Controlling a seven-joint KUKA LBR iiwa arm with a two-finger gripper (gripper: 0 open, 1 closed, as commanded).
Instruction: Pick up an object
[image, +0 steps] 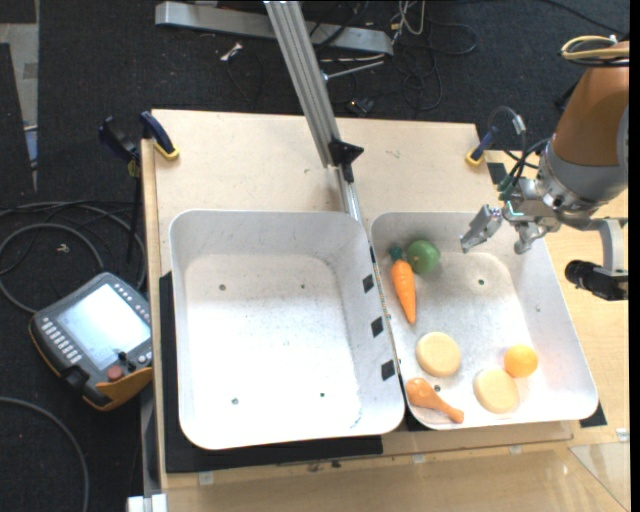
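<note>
Gripper (503, 230) hovers over far edge of right bin (560, 330), fingers spread, holding nothing. Toy carrot (404, 290) lies left and nearer, long axis running far-to-near, green ball (424, 256) touching its top.

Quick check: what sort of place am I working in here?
Most likely a robotics lab: a teach pendant lies on the floor by loose cables, and toy food such as a carrot sits in a white bin.
</note>
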